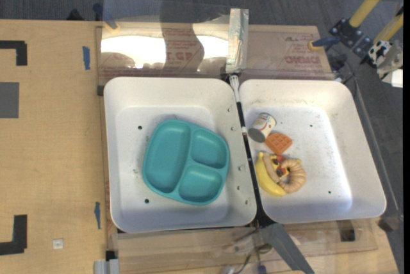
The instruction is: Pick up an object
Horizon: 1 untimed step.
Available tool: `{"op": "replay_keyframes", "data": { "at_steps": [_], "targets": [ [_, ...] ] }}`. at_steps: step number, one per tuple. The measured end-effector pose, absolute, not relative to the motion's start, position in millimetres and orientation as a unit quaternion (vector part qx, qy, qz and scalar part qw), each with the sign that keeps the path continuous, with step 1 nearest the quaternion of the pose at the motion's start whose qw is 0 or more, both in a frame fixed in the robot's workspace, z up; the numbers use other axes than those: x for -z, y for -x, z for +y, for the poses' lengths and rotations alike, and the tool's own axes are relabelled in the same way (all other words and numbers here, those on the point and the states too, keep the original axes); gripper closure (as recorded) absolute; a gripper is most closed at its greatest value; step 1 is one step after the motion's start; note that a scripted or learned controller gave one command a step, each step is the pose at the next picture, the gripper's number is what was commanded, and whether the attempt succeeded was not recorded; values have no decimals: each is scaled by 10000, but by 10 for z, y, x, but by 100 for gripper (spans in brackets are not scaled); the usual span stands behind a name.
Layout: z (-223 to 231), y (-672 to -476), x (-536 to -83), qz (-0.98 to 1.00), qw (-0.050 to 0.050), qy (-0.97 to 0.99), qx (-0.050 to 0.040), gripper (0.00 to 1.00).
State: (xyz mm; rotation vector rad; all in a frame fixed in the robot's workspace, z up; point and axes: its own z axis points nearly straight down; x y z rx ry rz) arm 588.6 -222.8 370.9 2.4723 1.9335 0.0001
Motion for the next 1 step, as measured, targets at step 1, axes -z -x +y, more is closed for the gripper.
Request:
{"op": "replay_keyframes", "data": {
  "at_steps": [1],
  "targets": [
    [-2137,-5481,-3107,5957,-21,-8032,22,100]
  ]
}}
